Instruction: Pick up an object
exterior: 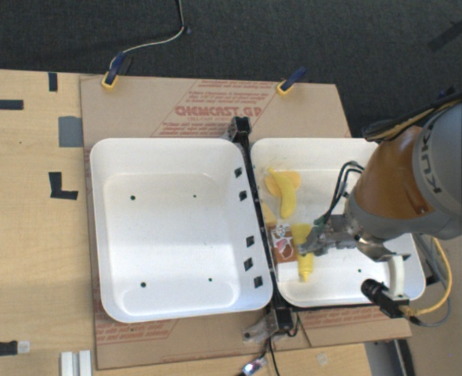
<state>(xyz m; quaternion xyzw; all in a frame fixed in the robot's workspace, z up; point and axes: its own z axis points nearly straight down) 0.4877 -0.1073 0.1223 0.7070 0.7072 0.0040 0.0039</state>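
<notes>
Gripper (315,241) is low in the right bin (325,151), directly over the yellow objects (302,249). Grip state: cannot tell (wrist obscures it). Step in hand, seemingly: descent. Next move calls for closing, then a straight lift.

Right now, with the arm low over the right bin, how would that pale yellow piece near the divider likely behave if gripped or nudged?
The pale yellow piece looks folded and irregular, so probably soft rather than stiff. It lies flat on the right bin, so rolling seems unlikely; a nudge would likely slide it on the smooth floor. It appears thin, so likely light. The pincer sits beside other items.
</notes>
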